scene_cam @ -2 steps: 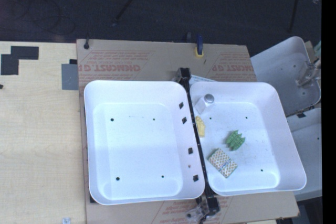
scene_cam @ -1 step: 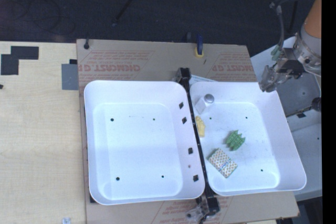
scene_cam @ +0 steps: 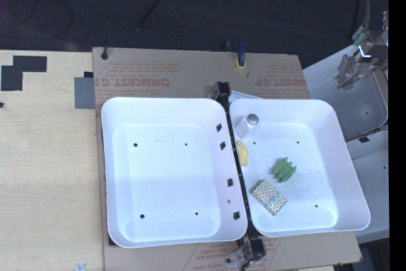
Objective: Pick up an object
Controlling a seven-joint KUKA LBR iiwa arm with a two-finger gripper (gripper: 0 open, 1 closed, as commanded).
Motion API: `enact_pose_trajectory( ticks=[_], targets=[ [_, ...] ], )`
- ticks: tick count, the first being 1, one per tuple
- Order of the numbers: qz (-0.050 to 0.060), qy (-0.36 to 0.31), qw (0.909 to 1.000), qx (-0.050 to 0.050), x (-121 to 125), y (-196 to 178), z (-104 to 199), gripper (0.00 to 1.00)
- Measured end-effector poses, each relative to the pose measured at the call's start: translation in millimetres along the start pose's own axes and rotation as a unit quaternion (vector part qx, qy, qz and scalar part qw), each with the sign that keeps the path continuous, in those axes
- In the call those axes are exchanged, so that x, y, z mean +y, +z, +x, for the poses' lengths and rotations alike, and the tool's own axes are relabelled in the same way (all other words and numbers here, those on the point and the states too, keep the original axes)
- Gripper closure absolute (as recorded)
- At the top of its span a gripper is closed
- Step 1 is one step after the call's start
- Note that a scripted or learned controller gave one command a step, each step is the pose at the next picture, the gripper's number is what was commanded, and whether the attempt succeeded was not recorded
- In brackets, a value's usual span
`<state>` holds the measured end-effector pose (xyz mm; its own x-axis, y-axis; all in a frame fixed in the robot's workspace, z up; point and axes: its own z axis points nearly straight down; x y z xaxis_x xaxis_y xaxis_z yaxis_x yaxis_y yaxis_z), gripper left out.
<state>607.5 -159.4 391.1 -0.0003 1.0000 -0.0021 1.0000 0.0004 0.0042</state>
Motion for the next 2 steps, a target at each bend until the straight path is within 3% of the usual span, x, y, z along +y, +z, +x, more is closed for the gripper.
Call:
enact_pose_trajectory(
  ticks=[1, 2],
  targets=[
    [-0.002, -0.003, 1.0000, 0.001, -6, -93, 53, 1.00],
    [0.000, -0.002, 1.0000, 0.001, 14, -150, 84, 1.00]
  ],
)
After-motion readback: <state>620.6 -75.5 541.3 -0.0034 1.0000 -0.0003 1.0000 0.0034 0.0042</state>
